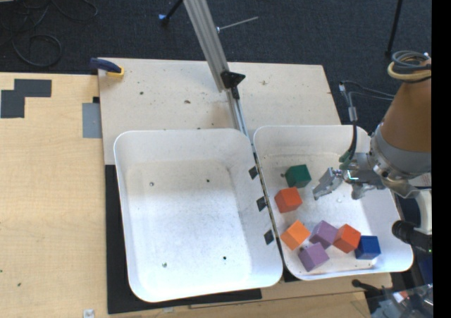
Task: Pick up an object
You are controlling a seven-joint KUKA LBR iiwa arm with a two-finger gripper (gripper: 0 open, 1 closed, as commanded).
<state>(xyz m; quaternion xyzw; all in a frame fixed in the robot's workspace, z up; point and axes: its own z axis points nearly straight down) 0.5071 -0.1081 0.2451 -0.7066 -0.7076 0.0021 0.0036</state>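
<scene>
The grey arm with its orange band reaches in from the right, over the right-hand shallow white plastic bin [320,137]. That bin is our landmark. The two-finger metal gripper [342,186] hangs above the bin's middle, toward its right half, fingers pointing left and down. The fingers look spread apart, with bare white bin floor showing between them and nothing caught there, so the pincer is open and holds no object.

All the candidates sit inside the bin. The dark green cube [298,175] lies near the bin's centre, just left of the gripper and apart from it. The red-orange cube [287,199] sits just below the green one, closer to the bin's left wall. Down toward the bin's near edge comes a cluster: the orange cube [296,234] on the left, then a purple block [323,233] beside it, a second purple block [312,256] nearest the front rim, another red-orange cube [346,237] to the right of the purple pair, and the small blue cube [367,246] just beside that, closest to the bin's front right corner.

Left of the bin, sharing its wall, lies the other white bin [176,142]. A slanted aluminium rail [206,31] rises from behind the bin's back-left corner.
</scene>
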